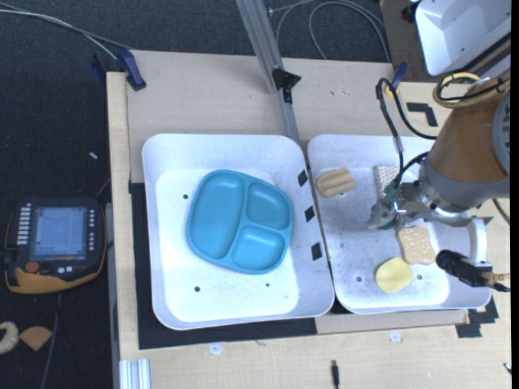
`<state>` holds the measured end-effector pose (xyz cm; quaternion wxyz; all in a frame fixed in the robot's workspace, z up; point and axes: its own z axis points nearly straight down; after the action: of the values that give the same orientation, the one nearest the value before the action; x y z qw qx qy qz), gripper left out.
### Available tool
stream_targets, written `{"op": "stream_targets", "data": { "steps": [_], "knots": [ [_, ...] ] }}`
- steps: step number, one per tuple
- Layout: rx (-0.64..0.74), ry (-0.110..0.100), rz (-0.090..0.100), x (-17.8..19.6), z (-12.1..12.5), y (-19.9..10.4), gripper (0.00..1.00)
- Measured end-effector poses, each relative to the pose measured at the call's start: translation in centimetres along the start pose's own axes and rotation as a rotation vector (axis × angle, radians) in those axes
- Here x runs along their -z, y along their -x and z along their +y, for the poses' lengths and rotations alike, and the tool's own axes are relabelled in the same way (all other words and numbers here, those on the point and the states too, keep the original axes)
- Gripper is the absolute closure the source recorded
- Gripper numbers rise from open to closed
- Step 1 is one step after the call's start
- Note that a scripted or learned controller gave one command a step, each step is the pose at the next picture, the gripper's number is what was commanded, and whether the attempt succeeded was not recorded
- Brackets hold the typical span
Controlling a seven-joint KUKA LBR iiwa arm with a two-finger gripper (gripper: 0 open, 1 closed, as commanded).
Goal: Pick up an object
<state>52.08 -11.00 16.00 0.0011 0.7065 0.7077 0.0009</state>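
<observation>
Just below the claw (388,215), cracker (416,245), apart

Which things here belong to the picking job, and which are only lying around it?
Job:
- gripper, low in the right white bin
- tan bread-roll-shaped piece
- yellow rounded lump
- beige cracker-like rectangle
- blue divided plastic plate in the left white bin

Lying about:
- handheld control pendant with screen, off the bench
- blue clamp at the bench corner
</observation>
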Motion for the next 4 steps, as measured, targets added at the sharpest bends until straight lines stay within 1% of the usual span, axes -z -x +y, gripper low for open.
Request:
{"op": "stream_targets", "data": {
  "steps": [1, 2, 3, 4],
  "knots": [
    [0.0, 0.005, -0.001, 6.3, 0.7, 0.3, 1.0],
    [-0.001, 0.0, 0.0, 8.0, 0.8, 0.2, 1.0],
    [0.004, -0.002, 0.001, 7.5, 2.0, -5.5, 1.0],
    [0.002, -0.002, 0.001, 6.2, 3.9, -10.3, 1.0]
  ]
}}
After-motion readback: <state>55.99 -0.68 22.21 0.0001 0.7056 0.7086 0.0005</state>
